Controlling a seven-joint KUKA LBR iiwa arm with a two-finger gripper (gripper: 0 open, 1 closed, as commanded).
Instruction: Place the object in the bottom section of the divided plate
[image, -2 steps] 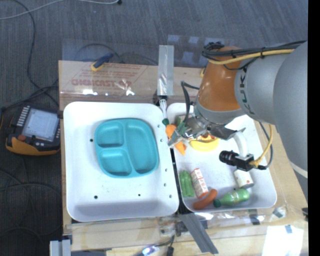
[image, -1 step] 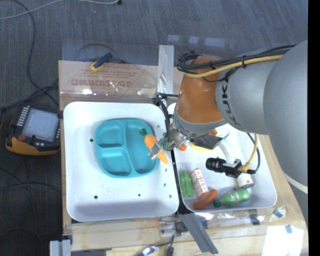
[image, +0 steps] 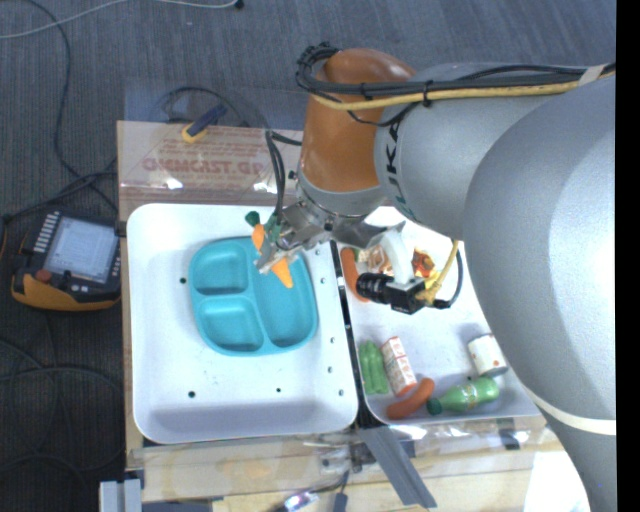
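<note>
A teal divided plate (image: 236, 322) with three sections lies in the left white bin (image: 160, 380). My gripper (image: 272, 252) hangs over the plate's upper right edge. It is shut on a small toy carrot (image: 284, 271), whose orange body shows on both sides of the fingers and whose green top (image: 252, 217) points toward the bin's back wall. The carrot is tilted and sits just above the plate's large right section. All three sections of the plate are bare.
The right bin (image: 445, 335) holds a green vegetable (image: 372, 366), a red-and-white box (image: 399, 363), a red sausage (image: 410, 398), a green bottle (image: 466, 395), a white can (image: 485, 353) and an orange-red piece (image: 348, 268). A cardboard box (image: 190, 160) stands behind the left bin.
</note>
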